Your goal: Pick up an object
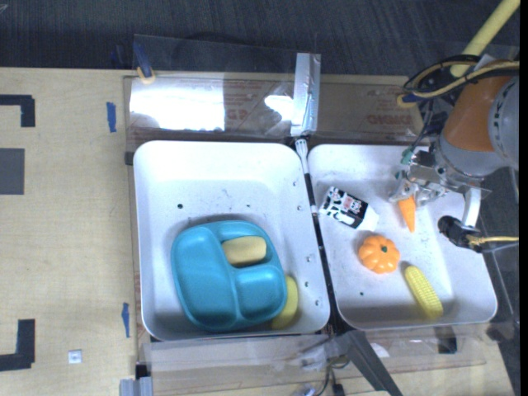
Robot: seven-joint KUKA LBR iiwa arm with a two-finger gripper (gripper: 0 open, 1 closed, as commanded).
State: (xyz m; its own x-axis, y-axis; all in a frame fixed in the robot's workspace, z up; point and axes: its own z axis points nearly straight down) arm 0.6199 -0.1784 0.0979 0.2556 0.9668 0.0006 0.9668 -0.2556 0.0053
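Down front, the desk (58, 246) carries two white bins. Biggest item is the blue divided tray (224, 277) in the left bin (157, 172), with a yellow piece (246, 251) in one compartment and another yellow thing (289, 304) tucked beside it. Right bin (474, 304) has corn (422, 290), a small pumpkin (379, 253), a black-and-white packet (344, 206), and a little carrot (407, 212). Tool (425, 180) sits right above the carrot; can't tell how its jaws stand. Looks like the approach step, so next it'd need to drop and close on the carrot.
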